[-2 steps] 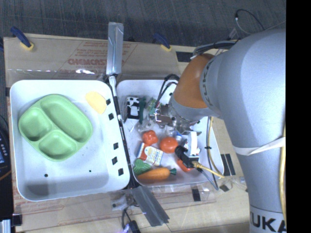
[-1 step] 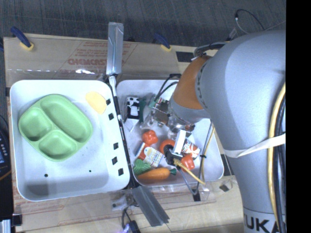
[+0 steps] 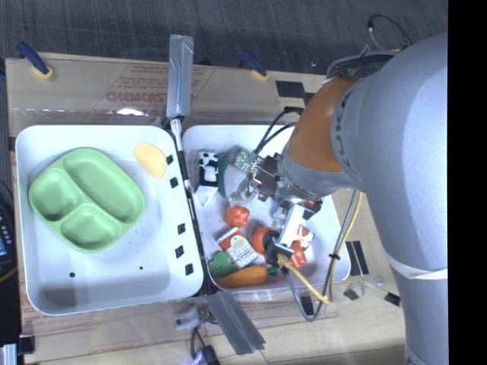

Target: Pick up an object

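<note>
The right bin (image 3: 339,243) holds several small toy foods. A red tomato-like piece (image 3: 237,216) lies near its middle. Below it are a small printed carton (image 3: 240,251), an orange ball (image 3: 262,239) and a carrot (image 3: 243,277) along the near wall. A black-and-white piece (image 3: 208,167) and a green-and-white packet (image 3: 242,158) lie at the far side. My gripper (image 3: 247,188) hangs low over this bin, just above and right of the red piece, between it and the packet. I see nothing clearly held.
The left bin (image 3: 99,295) holds a green divided plate (image 3: 86,198) and a yellow piece (image 3: 151,158) at its far right corner. A red-and-white item (image 3: 301,239) lies under the wrist. A yellow cable (image 3: 323,291) loops over the right bin's near corner.
</note>
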`<action>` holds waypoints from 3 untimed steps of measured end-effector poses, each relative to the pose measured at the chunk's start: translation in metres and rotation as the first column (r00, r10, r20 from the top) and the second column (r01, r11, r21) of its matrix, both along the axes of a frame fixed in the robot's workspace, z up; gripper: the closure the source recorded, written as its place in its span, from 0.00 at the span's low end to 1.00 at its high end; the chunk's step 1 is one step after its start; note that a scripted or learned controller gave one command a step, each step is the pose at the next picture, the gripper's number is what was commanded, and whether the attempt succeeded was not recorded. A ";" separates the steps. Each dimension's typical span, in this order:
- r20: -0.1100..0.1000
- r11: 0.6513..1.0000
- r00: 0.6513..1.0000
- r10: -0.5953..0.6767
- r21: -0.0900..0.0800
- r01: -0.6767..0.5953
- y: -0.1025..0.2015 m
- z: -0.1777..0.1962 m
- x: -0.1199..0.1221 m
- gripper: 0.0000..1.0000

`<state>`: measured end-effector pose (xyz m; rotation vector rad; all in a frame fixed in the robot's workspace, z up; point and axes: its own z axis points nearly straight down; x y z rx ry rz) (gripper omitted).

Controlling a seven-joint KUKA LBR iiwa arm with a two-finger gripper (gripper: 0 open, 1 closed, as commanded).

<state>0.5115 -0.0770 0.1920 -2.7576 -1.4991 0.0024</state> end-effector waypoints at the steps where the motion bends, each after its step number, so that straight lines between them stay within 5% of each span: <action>1: 0.001 0.983 0.983 0.186 -0.001 -0.186 -0.037 0.067 -0.035 0.00; 2: -0.001 0.965 0.965 0.262 0.000 -0.262 -0.071 0.046 0.017 0.00; 3: 0.000 0.980 0.980 0.198 0.001 -0.198 -0.034 0.082 -0.013 0.00</action>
